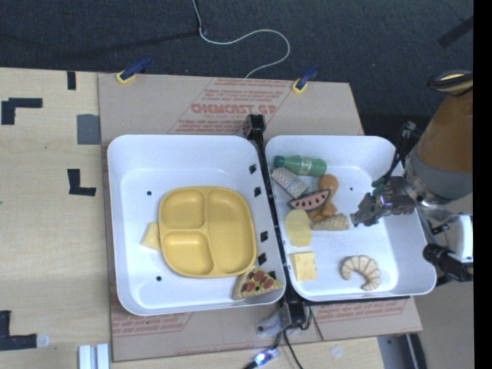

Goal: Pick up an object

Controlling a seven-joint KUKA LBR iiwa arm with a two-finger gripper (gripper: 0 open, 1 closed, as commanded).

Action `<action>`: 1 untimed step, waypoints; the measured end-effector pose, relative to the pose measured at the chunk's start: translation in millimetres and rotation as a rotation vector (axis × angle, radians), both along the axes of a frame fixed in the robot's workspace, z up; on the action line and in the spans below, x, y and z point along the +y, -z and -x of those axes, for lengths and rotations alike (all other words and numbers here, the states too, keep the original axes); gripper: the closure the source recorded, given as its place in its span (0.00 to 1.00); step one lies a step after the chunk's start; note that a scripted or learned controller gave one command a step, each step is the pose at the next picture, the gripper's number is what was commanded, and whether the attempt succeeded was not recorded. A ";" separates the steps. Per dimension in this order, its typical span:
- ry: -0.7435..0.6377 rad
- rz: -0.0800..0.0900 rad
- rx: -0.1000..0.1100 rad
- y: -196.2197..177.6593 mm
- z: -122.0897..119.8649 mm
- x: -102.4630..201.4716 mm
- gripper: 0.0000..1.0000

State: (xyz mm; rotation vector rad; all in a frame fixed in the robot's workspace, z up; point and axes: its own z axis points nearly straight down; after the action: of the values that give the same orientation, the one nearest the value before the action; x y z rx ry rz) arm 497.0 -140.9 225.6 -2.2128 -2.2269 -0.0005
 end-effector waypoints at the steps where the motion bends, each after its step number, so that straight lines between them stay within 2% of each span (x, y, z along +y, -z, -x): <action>1: -0.001 0.000 -0.001 -7.5 -23.1 43.0 1.00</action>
State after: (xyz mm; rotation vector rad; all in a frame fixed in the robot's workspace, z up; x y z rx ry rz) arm 520.1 -97.9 233.1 -2.2128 -2.2282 -0.0013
